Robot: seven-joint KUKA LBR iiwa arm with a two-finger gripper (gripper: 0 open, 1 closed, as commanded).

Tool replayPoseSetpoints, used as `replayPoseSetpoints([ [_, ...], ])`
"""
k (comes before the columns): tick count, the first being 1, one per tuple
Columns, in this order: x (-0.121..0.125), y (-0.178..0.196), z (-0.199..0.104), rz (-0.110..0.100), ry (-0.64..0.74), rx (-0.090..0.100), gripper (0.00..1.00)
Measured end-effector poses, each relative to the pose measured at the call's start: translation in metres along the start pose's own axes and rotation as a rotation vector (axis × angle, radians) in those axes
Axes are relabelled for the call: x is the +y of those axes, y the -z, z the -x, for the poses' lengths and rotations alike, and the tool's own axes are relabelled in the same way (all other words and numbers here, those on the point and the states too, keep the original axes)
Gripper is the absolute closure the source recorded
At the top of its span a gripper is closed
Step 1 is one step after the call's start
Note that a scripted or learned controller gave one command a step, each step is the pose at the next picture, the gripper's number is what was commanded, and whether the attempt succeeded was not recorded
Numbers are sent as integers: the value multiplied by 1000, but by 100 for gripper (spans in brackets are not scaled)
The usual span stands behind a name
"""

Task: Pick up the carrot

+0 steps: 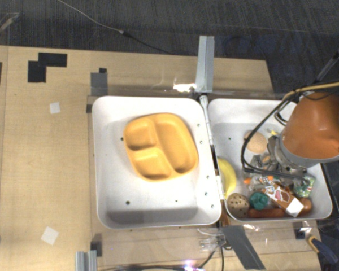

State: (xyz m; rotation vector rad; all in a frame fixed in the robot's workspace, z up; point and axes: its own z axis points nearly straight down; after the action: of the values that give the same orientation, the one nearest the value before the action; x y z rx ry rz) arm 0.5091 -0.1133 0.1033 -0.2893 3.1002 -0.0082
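The arm's orange band (pixel 313 126) hangs over the right bin (pixel 231 123), and the gripper (pixel 276 173) below it is down among a pile of toys. I cannot pick out the carrot for sure. An orange-brown piece (pixel 307 205) at the bin's near right corner may be it, partly under a white block (pixel 294 207). A small orange tip (pixel 247 180) also shows left of the gripper. The wrist hides whatever lies directly beneath it.
The left bin (pixel 107 202) holds a yellow divided plate (pixel 159 145). In the right bin lie a yellow fruit (pixel 229 174), a beige egg (pixel 258 144), a brown spotted ball (pixel 237 202), a green toy (pixel 260 199) and a red-brown sausage (pixel 268 213). Black cables (pixel 254 134) loop beside the wrist.
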Motion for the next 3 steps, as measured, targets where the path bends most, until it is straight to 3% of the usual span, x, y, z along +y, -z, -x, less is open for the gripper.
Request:
replayPoseSetpoints([
  [1, 47, 108, 33, 5, -46, 8, 100],
  [2, 4, -14, 40, 6, 244, 12, 100],
  [3, 13, -15, 81, 5, 17, 10, 100],
])
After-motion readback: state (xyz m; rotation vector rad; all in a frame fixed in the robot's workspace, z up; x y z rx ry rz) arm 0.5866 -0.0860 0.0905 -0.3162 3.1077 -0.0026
